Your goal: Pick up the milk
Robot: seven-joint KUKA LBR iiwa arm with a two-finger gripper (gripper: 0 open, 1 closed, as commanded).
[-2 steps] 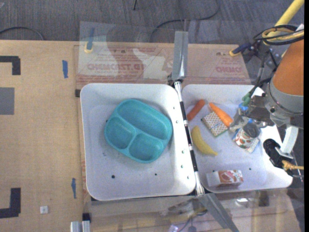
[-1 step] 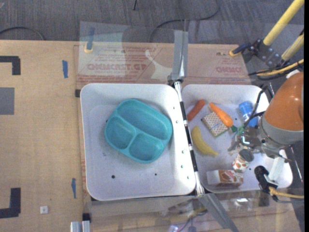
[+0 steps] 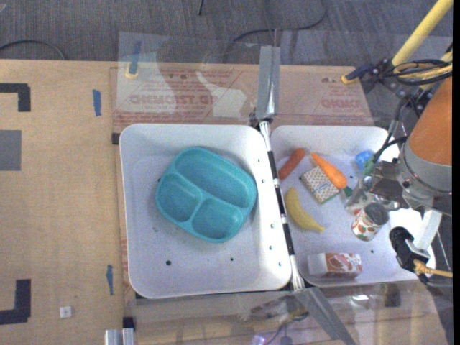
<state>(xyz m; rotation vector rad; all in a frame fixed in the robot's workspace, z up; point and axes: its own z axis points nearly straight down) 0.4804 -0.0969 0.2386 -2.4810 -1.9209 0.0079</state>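
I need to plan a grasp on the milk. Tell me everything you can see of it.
The milk is a small carton, white with a red band, seemingly cardboard. It lies on its side, long axis left to right, on the floor of the right bin near the front wall. Nothing touches it; the banana lies apart behind it.

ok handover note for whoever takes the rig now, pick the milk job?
Gripper: over the right bin, above the can; fingers unclear, nothing seen held.
Milk: lying at the right bin's front edge, apart from the gripper.
Also there: banana, two carrots, small box. Tray in left bin.
Done: nothing yet. Left: move to the milk, grasp, lift.
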